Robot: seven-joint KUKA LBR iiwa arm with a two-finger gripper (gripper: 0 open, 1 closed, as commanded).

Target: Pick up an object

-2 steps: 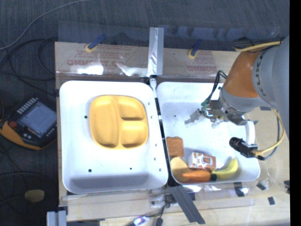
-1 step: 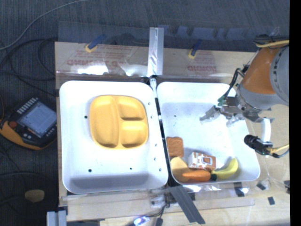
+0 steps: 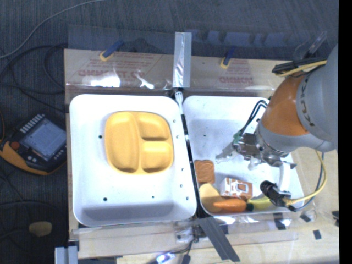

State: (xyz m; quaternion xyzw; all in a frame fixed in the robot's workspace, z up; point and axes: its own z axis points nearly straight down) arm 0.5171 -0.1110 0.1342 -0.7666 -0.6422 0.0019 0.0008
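My gripper hangs over the middle of the right bin, under the arm's orange band. Below it, along the bin's near side, lie several small items. There is a brown toast-like piece, an orange and white packet, a pale yellow wedge, an orange carrot and a yellow-green piece. The gripper sits above and just right of the brown piece, and I see nothing held in it.
A yellow divided plate lies in the left bin. A ridge separates the two bins. Black and yellow cables loop from the arm over the right bin's near right corner. A handheld controller lies off the bench at left.
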